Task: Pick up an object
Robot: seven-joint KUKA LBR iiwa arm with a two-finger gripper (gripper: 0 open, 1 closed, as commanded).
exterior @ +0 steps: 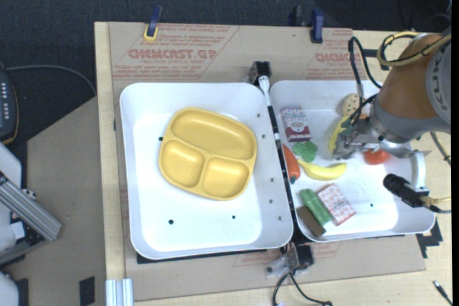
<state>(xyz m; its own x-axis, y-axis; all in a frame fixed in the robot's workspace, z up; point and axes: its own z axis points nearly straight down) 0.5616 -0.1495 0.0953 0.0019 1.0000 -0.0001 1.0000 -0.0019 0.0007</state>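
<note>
Lying crosswise below the pincer (347, 145), the banana (324, 170) points left-right.

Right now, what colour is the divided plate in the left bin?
Yellow. The divided plate shows best in the camera view.

Two white bins (143, 175) sit on a tan tabletop (208, 46) printed with red lettering. The left one carries a yellow divided plate (208, 153). The right one shows a yellow banana (324, 170), an orange carrot (292, 163), and a red-and-white packet (295, 124).
</note>
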